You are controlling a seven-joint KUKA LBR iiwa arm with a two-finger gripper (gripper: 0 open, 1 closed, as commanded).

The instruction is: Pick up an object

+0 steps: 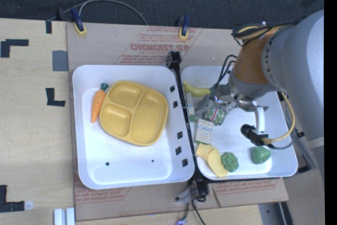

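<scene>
Here we see the arm (pixel 274 68) reaching from the right over the right bin (pixel 281 166), with the gripper (pixel 215 108) low among the small things there.

We cannot tell how the gripper stands or if it has anything, because the wrist covers it. Just by it lies a green printed packet (pixel 215 114), and a pale packet (pixel 204 133) lies nearer, its long axis running near to far; the print on both is too small to read. A banana (pixel 196 90) lies at the far left of this bin, pointing left to right. Near the front are yellow pieces (pixel 210 158), a broccoli (pixel 229 161) and a green pepper (pixel 260 155). The left bin (pixel 84 166) holds a yellow divided plate (pixel 134 112) with a carrot (pixel 97 105) just left of it, leafy end to the far side. The cardboard (pixel 152 46) carries red writing, not clear.
</scene>
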